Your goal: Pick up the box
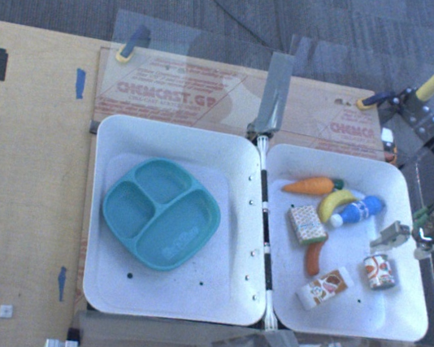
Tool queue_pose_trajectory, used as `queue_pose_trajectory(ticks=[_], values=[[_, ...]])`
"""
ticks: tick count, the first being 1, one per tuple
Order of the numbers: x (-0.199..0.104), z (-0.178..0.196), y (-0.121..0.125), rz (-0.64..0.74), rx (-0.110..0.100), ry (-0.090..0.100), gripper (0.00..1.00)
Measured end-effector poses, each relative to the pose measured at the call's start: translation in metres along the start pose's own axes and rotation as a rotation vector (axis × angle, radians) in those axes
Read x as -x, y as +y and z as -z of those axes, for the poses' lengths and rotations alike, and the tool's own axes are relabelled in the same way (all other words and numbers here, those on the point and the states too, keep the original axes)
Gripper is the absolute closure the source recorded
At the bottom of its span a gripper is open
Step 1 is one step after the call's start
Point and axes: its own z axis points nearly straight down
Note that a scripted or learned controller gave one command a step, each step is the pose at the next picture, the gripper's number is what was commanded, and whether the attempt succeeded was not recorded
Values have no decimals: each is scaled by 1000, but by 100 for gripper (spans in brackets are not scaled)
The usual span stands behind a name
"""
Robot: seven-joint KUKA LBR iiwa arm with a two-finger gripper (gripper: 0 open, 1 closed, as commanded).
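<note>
Reach step: the hand (394, 236), grip state unclear, hovers at three o'clock of the small patterned cardboard box (307, 223), which needs centring over.

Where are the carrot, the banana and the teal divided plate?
carrot (310, 186), camera view, middle of its orange body
banana (335, 203), camera view, middle of its yellow curve
teal divided plate (161, 214), camera view, ridge between its compartments

Sausage (313, 260): upper end tucked under box (306, 224). Banana (335, 203) overlaps bottle (357, 212), hiding its left part. Box print too small to read; same for carton (322, 287) and can (379, 272). Grey metal piece (394, 235) near right bin rim (421, 281), possibly gripper; shape too unclear to tell.
</note>
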Motion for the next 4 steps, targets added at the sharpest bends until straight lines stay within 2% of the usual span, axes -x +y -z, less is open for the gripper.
queue_pose_trajectory(ticks=[1,2,3,4], values=[[-91,-85,13,10,1,-2,0],[-89,-110,112,25,10,-4,0],[-102,-124,141,-62,14,-6,0],[-105,-113,142,-58,17,-4,100]])
